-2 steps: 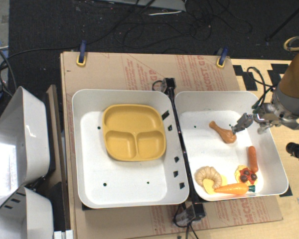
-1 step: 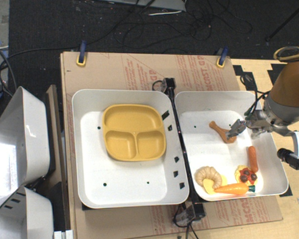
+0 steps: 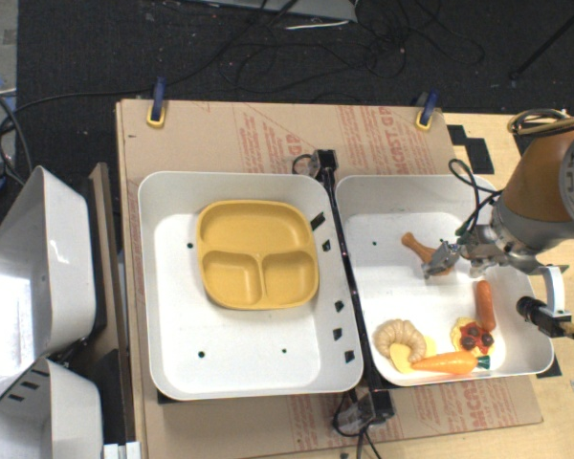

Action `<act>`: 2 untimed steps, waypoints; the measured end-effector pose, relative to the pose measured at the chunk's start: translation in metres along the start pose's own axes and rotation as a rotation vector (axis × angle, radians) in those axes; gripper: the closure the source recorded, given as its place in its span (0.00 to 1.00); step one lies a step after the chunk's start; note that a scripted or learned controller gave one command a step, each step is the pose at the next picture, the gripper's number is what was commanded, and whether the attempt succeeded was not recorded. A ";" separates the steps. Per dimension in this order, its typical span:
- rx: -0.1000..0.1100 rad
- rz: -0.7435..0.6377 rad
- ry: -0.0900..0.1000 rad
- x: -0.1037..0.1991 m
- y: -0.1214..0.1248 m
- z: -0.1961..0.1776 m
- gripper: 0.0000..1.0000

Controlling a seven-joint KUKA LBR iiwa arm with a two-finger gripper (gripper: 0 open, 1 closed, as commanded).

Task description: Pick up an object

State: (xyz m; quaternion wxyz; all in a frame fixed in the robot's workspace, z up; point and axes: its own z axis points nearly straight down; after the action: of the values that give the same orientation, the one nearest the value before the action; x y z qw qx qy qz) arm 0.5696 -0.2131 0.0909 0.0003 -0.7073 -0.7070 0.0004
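The right bin (image 3: 383,204) holds several toy foods. A small brown piece (image 3: 416,245) lies near the bin's middle. My gripper (image 3: 438,262) sits low just to its right, touching or nearly touching its end. A red sausage (image 3: 485,304) lies right of and below the gripper. Along the near wall are a pale croissant (image 3: 400,334), an orange carrot (image 3: 445,360) and a yellow piece topped with dark red berries (image 3: 474,337). The grey arm with its orange band (image 3: 545,185) comes in from the right.
The left bin (image 3: 172,352) holds a yellow three-compartment plate (image 3: 258,253). A black divider (image 3: 335,247) runs between the bins. White boxes (image 3: 38,256) stand off the bench at far left. Cables lie on the dark floor behind.
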 end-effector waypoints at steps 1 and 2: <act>-0.002 -0.001 -0.001 0.000 0.001 -0.012 1.00; -0.003 0.000 -0.001 -0.004 0.000 -0.054 1.00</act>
State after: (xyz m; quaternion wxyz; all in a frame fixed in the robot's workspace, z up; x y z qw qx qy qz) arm 0.5695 -0.2169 0.1445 -0.0012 -0.7074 -0.7068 -0.0004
